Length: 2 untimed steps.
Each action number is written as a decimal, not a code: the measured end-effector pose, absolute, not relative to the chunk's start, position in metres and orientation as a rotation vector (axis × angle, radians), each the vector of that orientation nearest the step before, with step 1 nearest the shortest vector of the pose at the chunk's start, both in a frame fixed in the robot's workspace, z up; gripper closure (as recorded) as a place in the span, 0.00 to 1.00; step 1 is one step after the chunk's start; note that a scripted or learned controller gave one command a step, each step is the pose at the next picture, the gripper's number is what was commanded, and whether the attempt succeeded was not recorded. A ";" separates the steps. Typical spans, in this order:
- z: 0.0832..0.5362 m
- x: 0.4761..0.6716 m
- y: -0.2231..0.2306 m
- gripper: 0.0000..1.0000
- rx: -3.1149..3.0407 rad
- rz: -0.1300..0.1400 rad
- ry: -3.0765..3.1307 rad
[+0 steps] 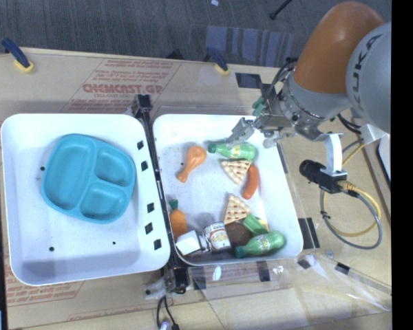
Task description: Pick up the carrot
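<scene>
The carrot is orange with a green top. It lies at the near left of the right bin, against the wall beside the divider. My gripper hangs over the bin's far right part, above the green bottle and well away from the carrot. Its fingers are open and nothing is between them.
The right bin also holds a drumstick, two pizza slices, a red sausage, a can, a white box and a second green bottle. A blue divided plate lies in the left bin.
</scene>
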<state>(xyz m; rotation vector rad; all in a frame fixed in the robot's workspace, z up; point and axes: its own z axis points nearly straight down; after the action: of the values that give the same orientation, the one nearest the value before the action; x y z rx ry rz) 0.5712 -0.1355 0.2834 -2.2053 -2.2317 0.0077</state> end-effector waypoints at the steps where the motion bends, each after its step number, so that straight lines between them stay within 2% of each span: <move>1: 0.157 0.597 -0.140 0.00 -2.500 0.016 -1.885; 2: 0.088 0.601 -0.093 0.00 -2.453 0.019 -1.947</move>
<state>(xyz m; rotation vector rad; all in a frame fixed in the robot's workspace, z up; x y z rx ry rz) 0.6013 -0.0930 0.0881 -2.4527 -1.9469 0.0187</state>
